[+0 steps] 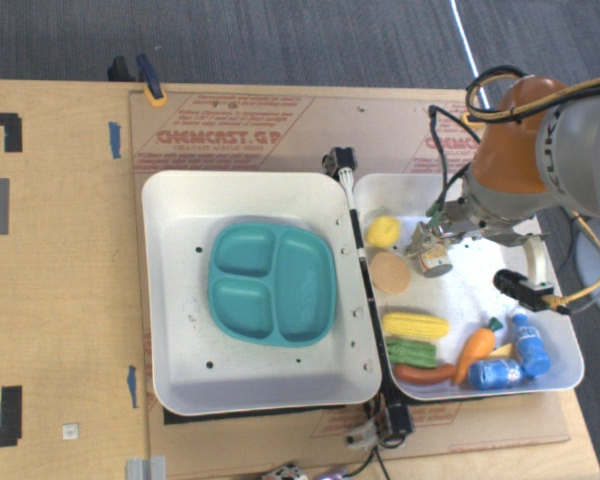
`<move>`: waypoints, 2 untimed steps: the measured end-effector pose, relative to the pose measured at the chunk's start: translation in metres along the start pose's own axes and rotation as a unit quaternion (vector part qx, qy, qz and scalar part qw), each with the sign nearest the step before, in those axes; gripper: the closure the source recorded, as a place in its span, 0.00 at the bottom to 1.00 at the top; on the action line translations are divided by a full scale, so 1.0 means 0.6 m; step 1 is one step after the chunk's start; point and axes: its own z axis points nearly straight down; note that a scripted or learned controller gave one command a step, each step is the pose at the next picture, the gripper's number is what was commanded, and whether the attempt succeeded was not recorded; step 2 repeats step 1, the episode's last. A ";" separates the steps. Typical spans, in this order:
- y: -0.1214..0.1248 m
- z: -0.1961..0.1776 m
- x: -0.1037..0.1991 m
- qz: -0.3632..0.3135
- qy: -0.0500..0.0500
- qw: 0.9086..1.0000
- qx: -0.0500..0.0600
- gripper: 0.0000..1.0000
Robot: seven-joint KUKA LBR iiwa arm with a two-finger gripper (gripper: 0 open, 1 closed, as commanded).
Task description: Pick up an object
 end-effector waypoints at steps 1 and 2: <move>-0.030 -0.231 0.075 0.195 0.000 0.981 0.004 1.00; -0.030 -0.231 0.075 0.195 0.000 0.981 0.004 1.00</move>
